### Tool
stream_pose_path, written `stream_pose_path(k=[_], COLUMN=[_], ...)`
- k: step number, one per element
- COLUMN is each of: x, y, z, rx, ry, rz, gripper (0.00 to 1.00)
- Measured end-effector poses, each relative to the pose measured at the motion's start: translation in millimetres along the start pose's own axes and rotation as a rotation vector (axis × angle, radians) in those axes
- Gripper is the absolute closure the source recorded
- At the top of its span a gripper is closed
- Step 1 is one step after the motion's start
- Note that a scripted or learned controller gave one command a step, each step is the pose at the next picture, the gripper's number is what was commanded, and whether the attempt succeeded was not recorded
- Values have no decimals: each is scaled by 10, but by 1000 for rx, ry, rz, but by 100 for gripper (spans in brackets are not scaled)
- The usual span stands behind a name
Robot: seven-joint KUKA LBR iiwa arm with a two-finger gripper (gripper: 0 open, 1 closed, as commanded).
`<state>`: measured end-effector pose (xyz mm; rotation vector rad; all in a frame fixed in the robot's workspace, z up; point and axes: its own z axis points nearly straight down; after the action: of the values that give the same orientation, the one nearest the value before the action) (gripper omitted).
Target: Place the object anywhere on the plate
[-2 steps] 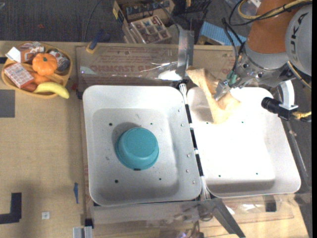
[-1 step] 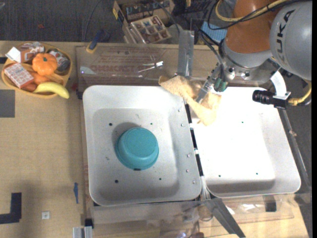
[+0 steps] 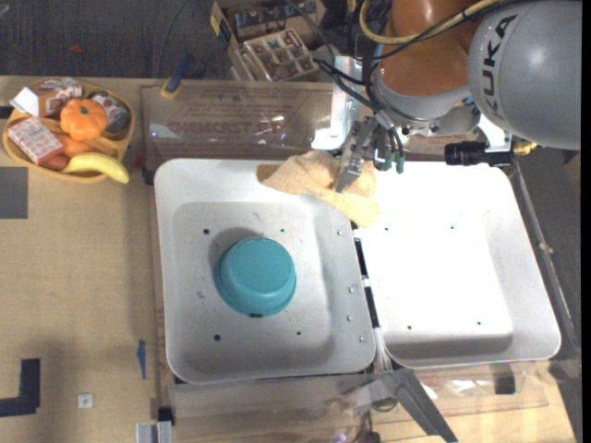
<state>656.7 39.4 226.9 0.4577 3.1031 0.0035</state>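
The pincer hangs over the far rim where the two white bins meet, its fingers pinching the top of a tan cloth. The cloth drapes from the fingers across the back edge of the left bin and slightly onto the right bin. A teal plate lies upside-down-looking in the middle of the left bin, well apart from the cloth. A basket of toy fruit sits on the bench at far left.
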Motion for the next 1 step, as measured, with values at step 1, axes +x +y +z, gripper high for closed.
stream_pose_path(k=[1], x=[216], y=[423], z=[63], rx=[0], ry=[3], rz=[-289], gripper=[100])
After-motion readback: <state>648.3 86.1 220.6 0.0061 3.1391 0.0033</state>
